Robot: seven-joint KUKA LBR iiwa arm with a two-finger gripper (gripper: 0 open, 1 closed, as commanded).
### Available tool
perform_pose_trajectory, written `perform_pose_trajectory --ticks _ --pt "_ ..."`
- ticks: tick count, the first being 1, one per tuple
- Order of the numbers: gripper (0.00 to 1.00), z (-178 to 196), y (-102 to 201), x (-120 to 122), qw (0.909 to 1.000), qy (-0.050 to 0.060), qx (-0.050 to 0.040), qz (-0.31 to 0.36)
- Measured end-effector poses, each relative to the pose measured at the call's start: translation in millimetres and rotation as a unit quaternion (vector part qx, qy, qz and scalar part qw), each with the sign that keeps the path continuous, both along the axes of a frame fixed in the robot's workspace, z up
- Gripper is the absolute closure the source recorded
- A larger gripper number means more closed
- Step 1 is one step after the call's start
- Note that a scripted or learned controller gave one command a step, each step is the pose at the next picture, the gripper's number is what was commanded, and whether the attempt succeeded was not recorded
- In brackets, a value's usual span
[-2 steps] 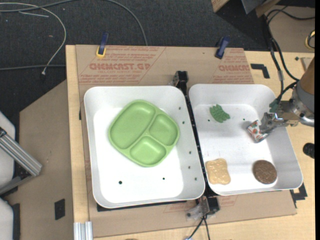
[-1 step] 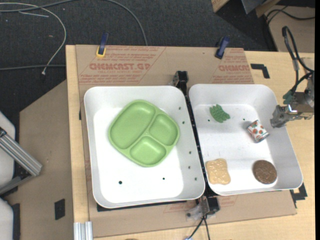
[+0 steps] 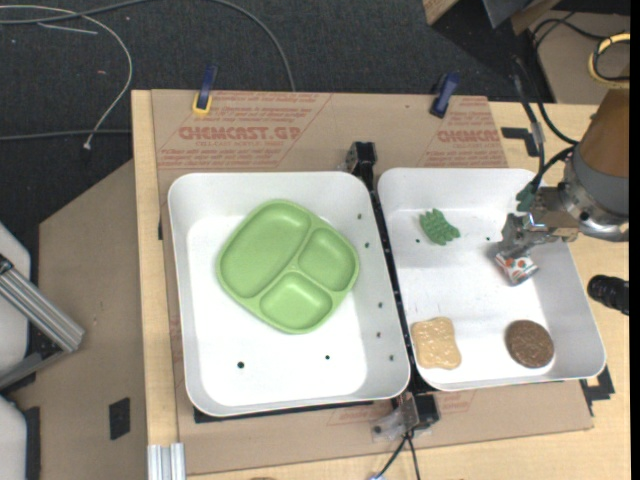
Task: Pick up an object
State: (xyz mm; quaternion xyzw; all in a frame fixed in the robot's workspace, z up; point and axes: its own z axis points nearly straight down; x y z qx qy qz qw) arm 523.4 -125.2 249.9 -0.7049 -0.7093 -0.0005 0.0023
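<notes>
The arm [image 3: 610,158] comes in from the right side of the camera view, its orange band uppermost and the grey wrist section below it, reaching over the right edge of the right bin [image 3: 470,183]. From the wrist the gripper [image 3: 516,258] points down and to the left, inside that bin's right half, nearer its far rim than its near one. Its metal fingers [image 3: 512,236] hang low over the bin floor, and a small red and white object [image 3: 518,268] sits at their tips.
</notes>
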Motion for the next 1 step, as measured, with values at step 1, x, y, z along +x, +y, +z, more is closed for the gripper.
perform_pose_trajectory --ticks 1 --pt "1.00 -14.4 55.6 8.7 1.0000 0.001 0.0002 0.000"
